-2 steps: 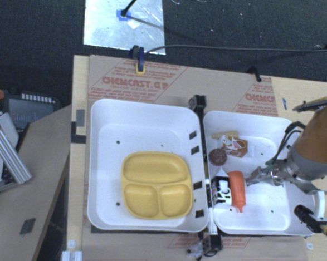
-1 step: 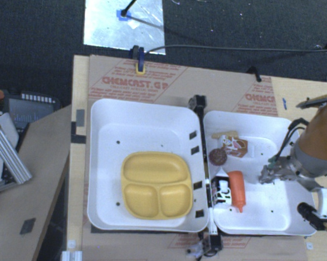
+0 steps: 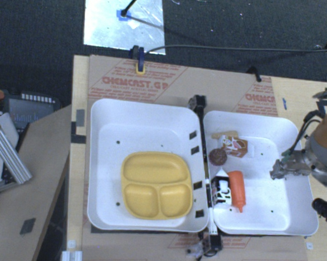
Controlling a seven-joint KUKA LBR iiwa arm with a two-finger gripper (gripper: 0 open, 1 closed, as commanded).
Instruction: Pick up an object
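Hovering tool (image 3: 274, 173), grip state unclear, beside an orange plastic carrot (image 3: 237, 191): probably light, rigid, slippery; grasp mid-body.

two white bins (image 3: 153, 112), one yellow tray (image 3: 156, 183), four small objects (image 3: 236, 189)

The arm (image 3: 326, 141) is cut off by the picture's right edge, so little above the wrist shows. The hand (image 3: 277, 169) is small and dark against the right bin's wall (image 3: 302, 181), and its fingers run together too much to tell apart. Left of the hand, the print on the small brown-and-white packet (image 3: 233, 144) is too blurred to read, as is the white marking on the black item (image 3: 221, 191) lower down. Far left of the hand, the grey device (image 3: 28, 112) at the desk's (image 3: 44, 163) side is partly covered.
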